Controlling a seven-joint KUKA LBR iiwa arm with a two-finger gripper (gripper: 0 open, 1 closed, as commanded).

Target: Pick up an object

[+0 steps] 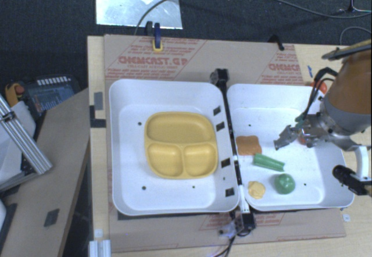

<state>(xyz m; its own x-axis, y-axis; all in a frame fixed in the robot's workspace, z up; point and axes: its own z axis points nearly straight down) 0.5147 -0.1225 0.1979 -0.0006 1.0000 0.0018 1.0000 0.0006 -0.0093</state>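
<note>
**Jaws low over the right bin, nothing seen held**

Two white bins are seen side by side on a worktop [192, 52] covered with printed cardboard. In the left bin [125, 134] a yellow tray [179, 144] with three compartments is set near the middle. In the right bin [273, 99] four small things are gathered toward the left and front: a flat orange piece [249, 145] close to the divider, a green stick [268, 162] just below and to its right, lying at a slant, a small yellow piece [256, 189] near the front left corner, and a round green ball [284, 184] just to the right of that piece. None of the four is seen touching another, though the orange piece and the stick lie close.

The arm [351, 90] is seen reaching in from the right, with its orange band above the wrist. The jaws [285, 137] are held over the middle of the right bin, pointed to the left, to the right of the orange piece and above the stick. How far the jaws are parted cannot be told; nothing is seen between them. All four things are seen lying on the bin floor.
</note>
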